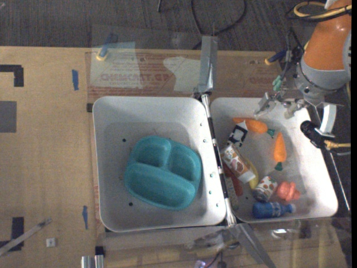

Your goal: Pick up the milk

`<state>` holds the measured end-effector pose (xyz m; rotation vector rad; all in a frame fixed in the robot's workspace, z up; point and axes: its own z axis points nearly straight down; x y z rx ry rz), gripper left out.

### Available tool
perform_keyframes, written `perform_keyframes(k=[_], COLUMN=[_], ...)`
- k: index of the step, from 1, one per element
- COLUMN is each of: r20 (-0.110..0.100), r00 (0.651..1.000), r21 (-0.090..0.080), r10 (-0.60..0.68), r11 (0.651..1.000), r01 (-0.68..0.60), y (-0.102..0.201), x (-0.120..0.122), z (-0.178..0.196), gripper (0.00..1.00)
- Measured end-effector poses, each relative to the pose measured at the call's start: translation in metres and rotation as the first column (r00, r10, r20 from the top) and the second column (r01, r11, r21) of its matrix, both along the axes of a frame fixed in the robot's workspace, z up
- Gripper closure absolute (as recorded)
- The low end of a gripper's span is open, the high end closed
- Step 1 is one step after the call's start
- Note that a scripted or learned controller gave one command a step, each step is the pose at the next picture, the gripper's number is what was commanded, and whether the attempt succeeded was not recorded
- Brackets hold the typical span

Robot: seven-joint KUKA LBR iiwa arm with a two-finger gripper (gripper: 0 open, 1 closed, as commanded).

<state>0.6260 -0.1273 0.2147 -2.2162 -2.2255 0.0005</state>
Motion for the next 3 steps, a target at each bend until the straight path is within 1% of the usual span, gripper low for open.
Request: perform_keyframes(k=[1, 2, 3], r20=[0.004, 0.035, 0.041], r00=[0.987, 0.990, 0.993], r21=[-0.001, 0.000, -0.001], r10=[0.163, 0.138, 0.111], r11=[0.987, 0.990, 0.994], r01=[-0.163, -0.138, -0.111], y=[0.034, 0.035, 0.033], x=[-0.006, -0.011, 0.012], z=[-0.084, -0.100, -0.104], gripper=[0.00, 0.00, 0.00])
